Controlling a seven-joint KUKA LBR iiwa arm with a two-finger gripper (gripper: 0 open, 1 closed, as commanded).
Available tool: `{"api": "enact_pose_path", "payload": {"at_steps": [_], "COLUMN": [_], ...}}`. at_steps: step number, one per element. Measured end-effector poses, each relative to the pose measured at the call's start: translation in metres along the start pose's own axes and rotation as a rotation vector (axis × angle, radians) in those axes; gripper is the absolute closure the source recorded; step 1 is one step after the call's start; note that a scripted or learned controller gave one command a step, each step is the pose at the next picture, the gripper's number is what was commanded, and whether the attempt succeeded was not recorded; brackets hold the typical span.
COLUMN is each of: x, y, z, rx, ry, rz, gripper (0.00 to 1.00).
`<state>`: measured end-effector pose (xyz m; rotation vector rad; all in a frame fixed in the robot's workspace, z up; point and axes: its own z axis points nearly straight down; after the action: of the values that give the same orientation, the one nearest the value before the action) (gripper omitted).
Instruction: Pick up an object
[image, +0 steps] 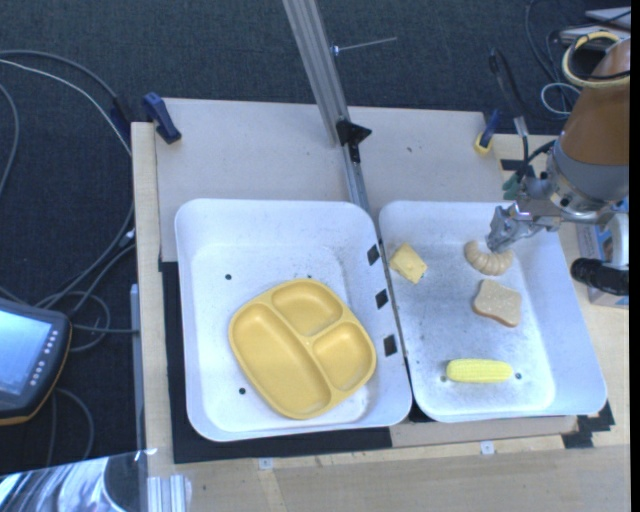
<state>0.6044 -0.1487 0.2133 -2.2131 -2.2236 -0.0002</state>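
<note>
The right bin (560, 380) holds a tan croissant (486, 262), a slice of toast (498, 302), a yellow cheese chunk (408, 264) and a corn cob (479, 372). My gripper (503, 235) hangs at the far right part of this bin, directly over the croissant's right end and touching or nearly touching it. Nothing shows lifted between its fingers. The yellow three-compartment plate (300, 345) lies in the left bin (200, 240).
A metal pole (325, 70) slants up from between the bins. Blue clamps (160, 115) grip the bench's back corners. Cables and a tablet (25, 360) lie on the floor at the left.
</note>
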Motion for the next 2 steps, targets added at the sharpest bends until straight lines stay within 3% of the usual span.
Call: {"api": "enact_pose_path", "payload": {"at_steps": [2], "x": [0.099], "y": [-0.043], "z": [0.007], "rx": [0.001], "ry": [0.001], "rz": [-0.001], "gripper": [1.0]}}
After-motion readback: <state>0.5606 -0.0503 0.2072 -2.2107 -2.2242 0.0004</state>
